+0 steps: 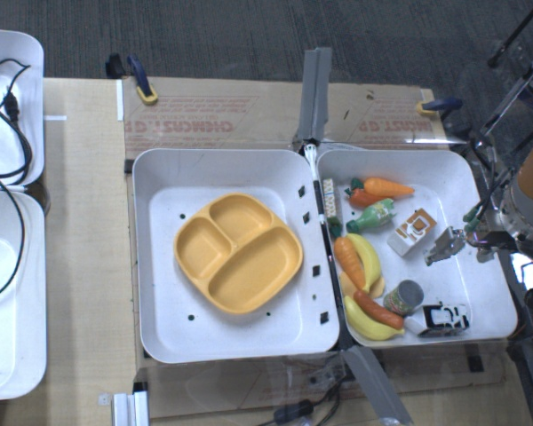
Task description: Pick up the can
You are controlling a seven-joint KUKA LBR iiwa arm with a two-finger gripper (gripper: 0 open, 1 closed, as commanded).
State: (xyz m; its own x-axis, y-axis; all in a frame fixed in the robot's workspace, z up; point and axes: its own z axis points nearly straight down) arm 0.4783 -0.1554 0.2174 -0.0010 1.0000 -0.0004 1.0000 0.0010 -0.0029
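The right bin (466,171) holds one can (403,297), lying near its front wall beside two bananas (369,319), plus three carrots (387,187) and one green bottle (373,217). Cardboard (204,114) behind reads mirrored "CHEMCAS". The gripper (446,245) hangs over this bin, fingers apparently spread, pinching nothing.

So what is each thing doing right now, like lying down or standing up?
can: lying tilted in the right bin, untouched, beside the bananas.
gripper: over the right bin, holding nothing visible.
yellow plate: flat in the left bin, right side up.
green bottle: lying on its side.
carrot: lying flat near the bin's top.
bananas: lying along the left wall.
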